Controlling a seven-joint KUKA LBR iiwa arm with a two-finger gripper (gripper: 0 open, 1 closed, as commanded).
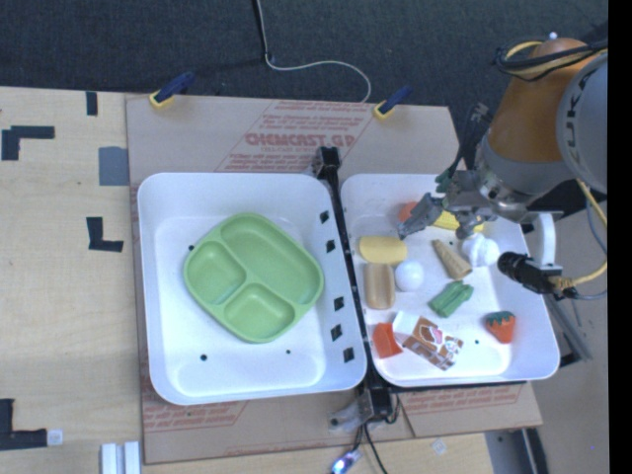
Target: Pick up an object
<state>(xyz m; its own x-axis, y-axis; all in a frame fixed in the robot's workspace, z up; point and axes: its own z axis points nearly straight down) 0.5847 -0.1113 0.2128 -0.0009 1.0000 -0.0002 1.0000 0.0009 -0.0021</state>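
Over the right bin's (533,368) upper half hangs the claw (446,215), fingers spread and gripping nothing, above a yellow piece (447,222) and an orange bit (408,210). Best to drop straight onto one lone item, centred between the fingers, before closing. Crowded below: yellow block (382,250), tan roll (379,284), white ball (409,276), tan wedge (452,260), green piece (450,298), printed packet (432,342), red block (386,340), strawberry-like toy (501,325). Close neighbours likely to get nudged. Farther left, a green divided plate (254,276) in the left bin (163,265) on the tabletop (59,265).
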